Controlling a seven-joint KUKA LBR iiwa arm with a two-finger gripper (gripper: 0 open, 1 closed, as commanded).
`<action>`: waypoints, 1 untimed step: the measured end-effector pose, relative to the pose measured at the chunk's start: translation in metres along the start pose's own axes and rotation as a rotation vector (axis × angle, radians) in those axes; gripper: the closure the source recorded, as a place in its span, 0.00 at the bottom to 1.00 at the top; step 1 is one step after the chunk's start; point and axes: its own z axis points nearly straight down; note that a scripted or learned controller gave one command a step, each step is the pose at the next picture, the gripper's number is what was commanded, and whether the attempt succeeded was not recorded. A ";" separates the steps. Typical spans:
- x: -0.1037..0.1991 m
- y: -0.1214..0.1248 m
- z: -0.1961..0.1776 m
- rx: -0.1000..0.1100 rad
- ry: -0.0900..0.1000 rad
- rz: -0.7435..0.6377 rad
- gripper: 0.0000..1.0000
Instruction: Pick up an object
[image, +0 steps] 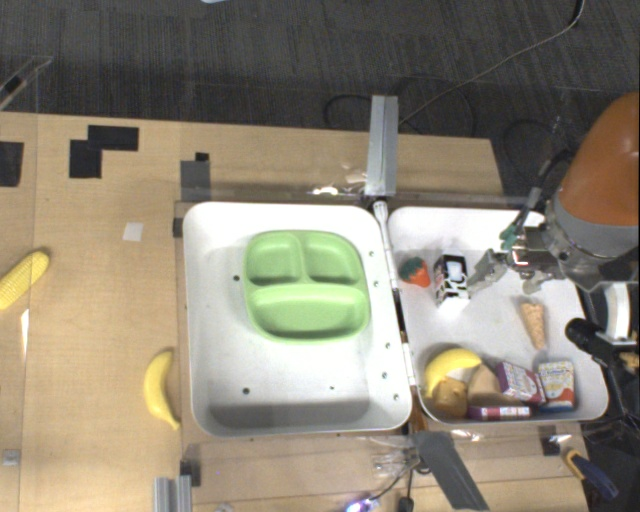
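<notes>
Cow figurine, black-white, right bin at 10 o'clock; small, rigid, light, likely slick; pinch across body. Gripper at figurine's 3 o'clock, claw state unreadable.

No wording can be read here. The small purple-and-white packet and the orange-and-white carton in the right bin seem to carry print, but it is too small and blurred to make out.
</notes>
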 end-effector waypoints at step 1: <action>0.005 0.124 0.152 -0.008 -0.002 -0.111 0.00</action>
